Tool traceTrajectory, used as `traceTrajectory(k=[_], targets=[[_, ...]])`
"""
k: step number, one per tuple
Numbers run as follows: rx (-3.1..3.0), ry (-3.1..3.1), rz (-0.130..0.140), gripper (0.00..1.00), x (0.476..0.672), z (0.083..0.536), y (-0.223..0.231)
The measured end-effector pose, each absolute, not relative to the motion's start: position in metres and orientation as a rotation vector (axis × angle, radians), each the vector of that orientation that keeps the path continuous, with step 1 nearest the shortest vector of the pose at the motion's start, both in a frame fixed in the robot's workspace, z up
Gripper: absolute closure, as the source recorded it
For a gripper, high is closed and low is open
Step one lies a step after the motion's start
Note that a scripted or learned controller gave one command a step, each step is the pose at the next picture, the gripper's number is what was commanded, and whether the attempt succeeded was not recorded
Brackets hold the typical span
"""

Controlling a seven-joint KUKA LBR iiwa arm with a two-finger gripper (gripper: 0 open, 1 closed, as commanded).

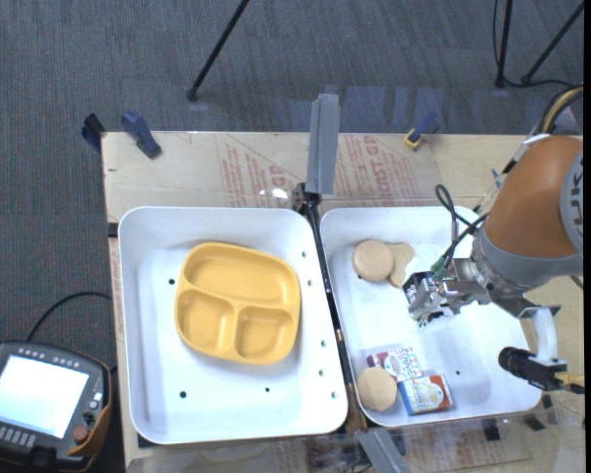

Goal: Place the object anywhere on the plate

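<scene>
While the grey arm with its orange band (537, 200) reaches in from the right, its gripper (424, 299) hangs low over the right-hand white bin (473, 377), above bare floor near that bin's middle. Whether the gripper is released or clenched cannot be told from this slanted overhead view; nothing can be made out in its grasp.

Up and to the left of the gripper, near but apart from it, lie two round tan cookie-like discs (373, 260), one overlapping the other by the bin's upper left wall. Below and to the left of the gripper, toward the bin's near edge, a third tan disc (378, 389) lies touching a small printed snack packet (414, 374), coloured red, white and blue.

Well to the left of the gripper, across the divide between the bins, the yellow sectioned plate (239, 302) lies flat in the left-hand white bin (143, 402), its three compartments facing up. Farther left still, off the bench, a teach pendant with a lit screen (39, 397) rests on the grey carpet. Beyond the gripper, at the bench's far edge, blue clamps (140, 134) grip the board.
</scene>
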State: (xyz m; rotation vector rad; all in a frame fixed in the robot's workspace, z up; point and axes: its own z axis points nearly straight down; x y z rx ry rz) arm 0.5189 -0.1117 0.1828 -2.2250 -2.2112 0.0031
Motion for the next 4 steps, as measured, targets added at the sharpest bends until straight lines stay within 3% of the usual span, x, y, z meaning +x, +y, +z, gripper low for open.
traceTrajectory(k=[1,2,3,4], targets=[[-2.208,-2.226,0.005,1.00,0.546,0.185,-0.035],[-2.210,-2.225,0.006,1.00,0.602,0.184,0.045],[-2.211,-2.221,0.014,1.00,0.607,0.124,0.114],[-2.213,-2.224,0.009,0.00,0.609,0.127,0.113]])
